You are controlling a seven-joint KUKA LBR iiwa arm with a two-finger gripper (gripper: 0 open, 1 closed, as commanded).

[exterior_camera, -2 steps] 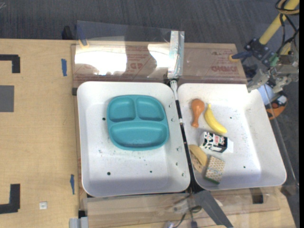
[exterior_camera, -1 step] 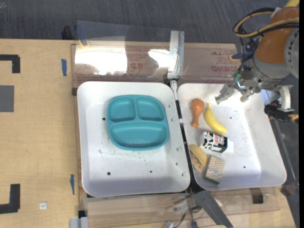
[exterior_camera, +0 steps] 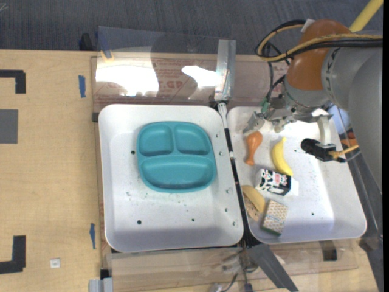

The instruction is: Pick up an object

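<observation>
In the right bin (exterior_camera: 340, 215) we see an orange drumstick toy (exterior_camera: 251, 146), a banana (exterior_camera: 280, 157), a black-and-white carton (exterior_camera: 275, 182) and two snack items. The hand (exterior_camera: 267, 119) hovers just above the drumstick; we cannot tell its fingers' state. The left bin (exterior_camera: 121, 212) holds a teal divided plate (exterior_camera: 176, 156).

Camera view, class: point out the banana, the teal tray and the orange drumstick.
banana (exterior_camera: 280, 157), camera view, middle of its curve
teal tray (exterior_camera: 176, 170), camera view, its large front compartment
orange drumstick (exterior_camera: 253, 142), camera view, its thick upper end
</observation>
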